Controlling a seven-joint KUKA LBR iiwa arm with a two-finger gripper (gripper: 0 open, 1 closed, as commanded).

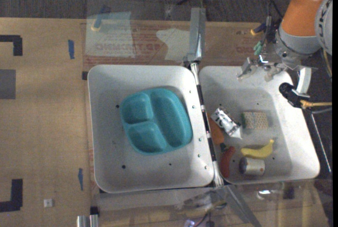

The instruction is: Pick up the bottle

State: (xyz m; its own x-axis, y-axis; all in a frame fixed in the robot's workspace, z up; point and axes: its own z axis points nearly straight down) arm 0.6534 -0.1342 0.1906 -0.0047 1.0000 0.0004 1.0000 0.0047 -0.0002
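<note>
Gripper (262,67) hovering, fingers spread, gripping nothing.
Bottle (225,121) lying below-left of it in the right bin (303,139).

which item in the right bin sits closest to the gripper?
The speckled sponge, in the bin's middle; the banana and metal can lie farther from the gripper.

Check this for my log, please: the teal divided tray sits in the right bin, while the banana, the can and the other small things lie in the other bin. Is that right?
Not quite. The camera view shows the teal divided tray in the left bin, not the right one. The banana, the can and the other small things do lie in the other bin, the right bin.
</note>
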